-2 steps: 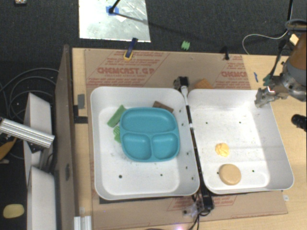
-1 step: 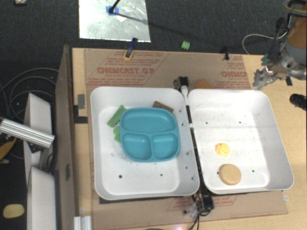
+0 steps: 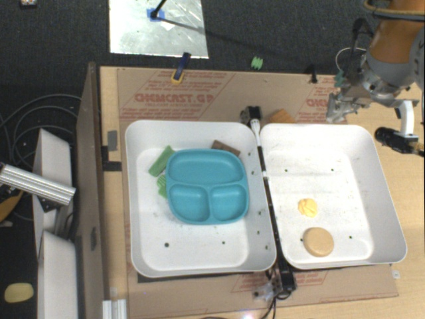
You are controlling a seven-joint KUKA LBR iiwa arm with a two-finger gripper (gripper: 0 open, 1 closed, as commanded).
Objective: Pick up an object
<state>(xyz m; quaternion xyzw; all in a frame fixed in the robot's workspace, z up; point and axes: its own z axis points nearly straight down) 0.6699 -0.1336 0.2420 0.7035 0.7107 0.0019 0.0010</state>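
Crosswise, blue tray's (image 3: 206,186) long axis.

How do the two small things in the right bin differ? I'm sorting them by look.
The yellow piece is smaller and bright yellow with a lumpy outline; the tan disc is larger, dull tan and smoothly round. The yellow piece lies farther up the right bin, the tan disc nearer its lower rim. Both rest loose on the bin floor, close together.

bins: two white (image 3: 265,178) | bench: cardboard sheet (image 3: 199,92) | floor: foil square (image 3: 156,15), cables (image 3: 40,111)
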